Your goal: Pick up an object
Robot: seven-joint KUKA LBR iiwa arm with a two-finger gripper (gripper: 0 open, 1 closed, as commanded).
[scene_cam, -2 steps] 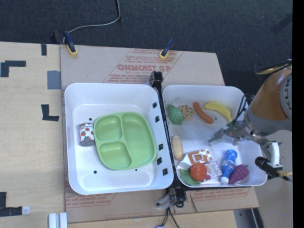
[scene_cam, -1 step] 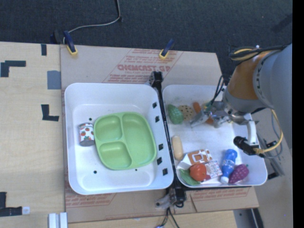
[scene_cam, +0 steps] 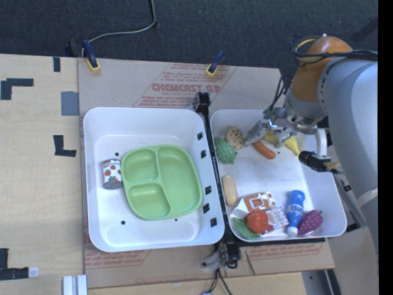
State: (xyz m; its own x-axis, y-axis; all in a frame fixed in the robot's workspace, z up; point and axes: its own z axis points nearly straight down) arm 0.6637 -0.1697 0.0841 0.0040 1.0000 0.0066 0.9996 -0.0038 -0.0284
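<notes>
Over the right bin [scene_cam: 319, 223], near its far end, the gripper [scene_cam: 265, 133] hangs with its fingers spread, nothing between them. Just below it lies the orange carrot-like piece [scene_cam: 265, 150], with a yellow piece [scene_cam: 291, 144] beside it and a tan cookie-like item [scene_cam: 234, 137] to the left. The carrot looks the likeliest target. To take it well, the fingers should straddle its narrow width, centred along its length, descend until they flank it, and close without nudging the yellow neighbour.
</notes>
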